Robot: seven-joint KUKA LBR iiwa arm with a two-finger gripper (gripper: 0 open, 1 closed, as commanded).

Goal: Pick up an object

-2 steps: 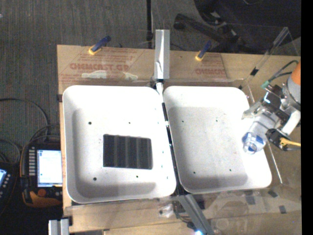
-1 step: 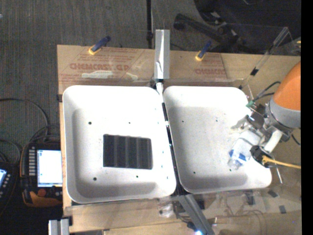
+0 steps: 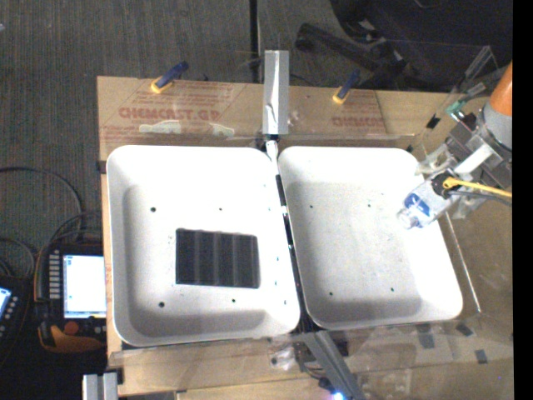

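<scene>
Pincer [image 3: 439, 192] sits over the right edge of the right bin [image 3: 366, 307], at the end of the grey arm [image 3: 491, 132] that comes in from your right with its orange band at the frame's edge. You can see a small blue and clear object [image 3: 416, 210], something like a little bottle or packet, just below and to the left of the pincer tip, lying tilted against the bin's inner right wall. It touches or nearly touches the fingers, but you cannot tell whether they are apart or closed on it; the view is too small and blurred there. A thin yellow strip [image 3: 483, 190] runs out to the right from beside the tip.

Over in the left bin [image 3: 133, 248] you have a dark rectangular tray [image 3: 216, 257] with ribbed sections, lying flat near the middle of the floor, well apart from the arm. The two bins touch along a dark seam at the centre. Both rest on a cardboard-covered surface [image 3: 191, 111], with two blue and yellow clamps [image 3: 169, 77] at its back edge and an upright metal post [image 3: 276, 94] between them. A handheld pendant [image 3: 71, 294] with a lit screen lies on the floor to your left.
</scene>
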